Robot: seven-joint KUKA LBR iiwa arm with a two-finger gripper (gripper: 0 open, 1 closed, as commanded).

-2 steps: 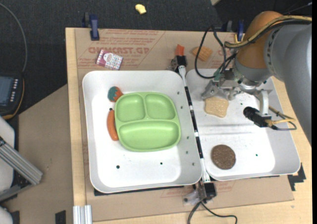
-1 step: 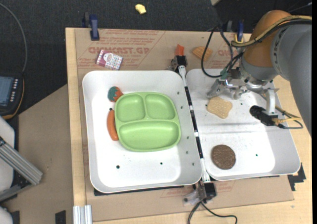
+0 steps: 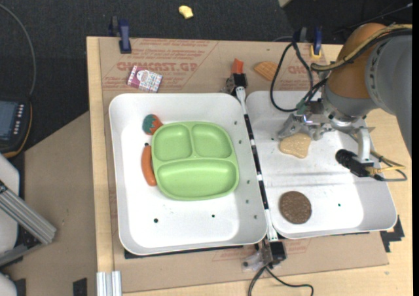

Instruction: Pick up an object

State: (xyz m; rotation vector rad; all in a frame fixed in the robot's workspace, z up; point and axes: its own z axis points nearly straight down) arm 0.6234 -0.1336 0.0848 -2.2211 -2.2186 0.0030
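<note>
Gripper [image 3: 305, 128] is seen splayed open directly over the tan biscuit [image 3: 295, 147] in the right bin [image 3: 366, 213], nothing held; fingers are best lowered astride the biscuit before closing, with the brown disc [image 3: 296, 207] nearer the front left alone

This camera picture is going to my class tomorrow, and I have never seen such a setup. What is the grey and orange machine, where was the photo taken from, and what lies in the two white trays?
The machine is a robot arm reaching in from the right; its job is to pick up an object. The one camera looks down on the bench at a slant. The arm's gripper sits low in the right bin, right over a pale cracker-like piece. Nearer the front lies a brown round disc. The left bin holds a green divided plate, with an orange sausage-like toy and a small teal and red item beside it.
</note>
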